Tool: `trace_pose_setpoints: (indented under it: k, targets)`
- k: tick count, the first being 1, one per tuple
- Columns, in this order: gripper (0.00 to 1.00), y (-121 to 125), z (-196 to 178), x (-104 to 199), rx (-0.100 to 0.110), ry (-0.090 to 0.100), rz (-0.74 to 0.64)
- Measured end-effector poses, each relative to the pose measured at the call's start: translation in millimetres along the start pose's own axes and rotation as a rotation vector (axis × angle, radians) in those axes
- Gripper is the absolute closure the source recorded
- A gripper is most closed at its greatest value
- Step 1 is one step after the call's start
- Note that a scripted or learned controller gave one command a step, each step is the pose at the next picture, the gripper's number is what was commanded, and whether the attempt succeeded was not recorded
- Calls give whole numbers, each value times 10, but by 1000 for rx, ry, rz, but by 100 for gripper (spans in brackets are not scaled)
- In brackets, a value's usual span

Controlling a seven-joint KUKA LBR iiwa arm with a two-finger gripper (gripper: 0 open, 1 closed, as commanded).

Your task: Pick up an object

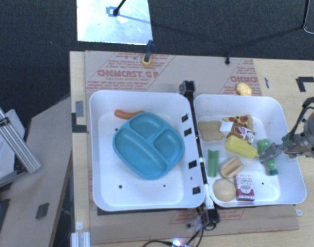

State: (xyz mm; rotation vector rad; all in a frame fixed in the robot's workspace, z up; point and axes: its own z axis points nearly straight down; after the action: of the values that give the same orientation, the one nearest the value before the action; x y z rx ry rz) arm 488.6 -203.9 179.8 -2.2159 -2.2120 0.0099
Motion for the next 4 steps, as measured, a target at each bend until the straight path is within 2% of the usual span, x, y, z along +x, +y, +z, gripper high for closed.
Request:
trace_pose_setpoints:
  k: [1, 2, 3, 4]
  targets:
    - [0, 33, -66, 7, -13, -4, -5]
    - [0, 73, 550, 25, -11, -2, -3]
    - [0, 82, 973, 28, -11, -2, -3]
    - [100, 91, 848, 22, -16, -4, -3]
